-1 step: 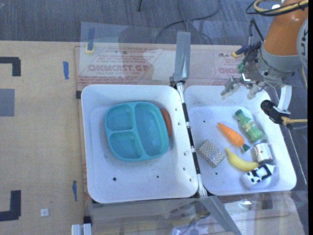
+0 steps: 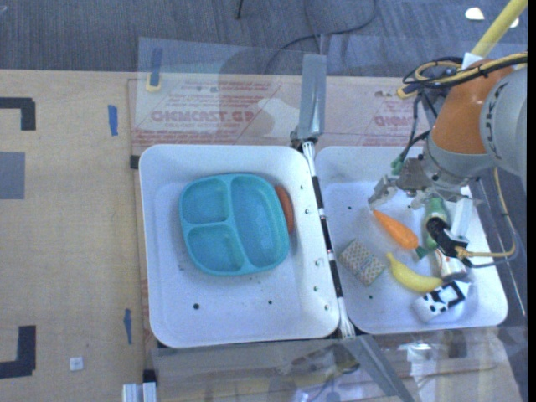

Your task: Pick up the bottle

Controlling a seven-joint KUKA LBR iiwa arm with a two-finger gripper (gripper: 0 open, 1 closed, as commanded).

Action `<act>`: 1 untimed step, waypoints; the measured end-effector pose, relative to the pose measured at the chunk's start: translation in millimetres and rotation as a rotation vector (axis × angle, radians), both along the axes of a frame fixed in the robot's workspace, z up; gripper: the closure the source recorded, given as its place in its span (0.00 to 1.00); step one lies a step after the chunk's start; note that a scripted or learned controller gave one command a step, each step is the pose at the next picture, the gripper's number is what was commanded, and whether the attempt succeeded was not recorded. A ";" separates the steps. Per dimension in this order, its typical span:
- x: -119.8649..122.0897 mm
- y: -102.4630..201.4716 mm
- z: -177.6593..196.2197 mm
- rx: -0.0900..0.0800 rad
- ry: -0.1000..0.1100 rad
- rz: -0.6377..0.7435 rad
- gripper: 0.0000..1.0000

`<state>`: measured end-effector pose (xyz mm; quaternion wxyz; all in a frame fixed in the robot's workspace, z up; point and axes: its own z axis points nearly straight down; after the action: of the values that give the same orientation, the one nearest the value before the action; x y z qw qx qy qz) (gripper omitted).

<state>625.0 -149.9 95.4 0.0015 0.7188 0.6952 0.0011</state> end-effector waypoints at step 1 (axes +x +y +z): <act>-4.5 -57.8 32.4 -0.001 0.001 0.027 0.00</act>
<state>620.5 -207.7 127.8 0.0014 0.7092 0.7050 0.0007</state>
